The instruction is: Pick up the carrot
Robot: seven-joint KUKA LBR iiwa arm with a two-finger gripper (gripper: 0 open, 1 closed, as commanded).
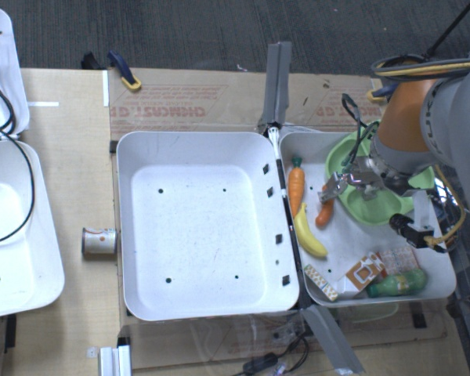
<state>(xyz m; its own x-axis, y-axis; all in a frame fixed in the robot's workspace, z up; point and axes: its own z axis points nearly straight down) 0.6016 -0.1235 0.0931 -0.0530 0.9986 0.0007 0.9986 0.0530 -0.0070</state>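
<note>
The carrot (296, 188) is orange with a green top and lies lengthwise in the right bin (321, 151), against its left wall. My gripper (333, 188) hovers over the bin's middle, a short way right of the carrot and apart from it. Just below the gripper's tip lies a small red-orange piece (324, 213); whether the gripper touches it I cannot tell. The grey arm with its orange band (407, 120) reaches in from the right.
A yellow banana (309, 233) lies just below the carrot. A green bowl (374, 198) sits under the wrist. A small patterned box (365, 272) and a green item (396, 284) lie near the front wall. The left bin (200, 218) adjoins. A can (99, 241) stands on the bench.
</note>
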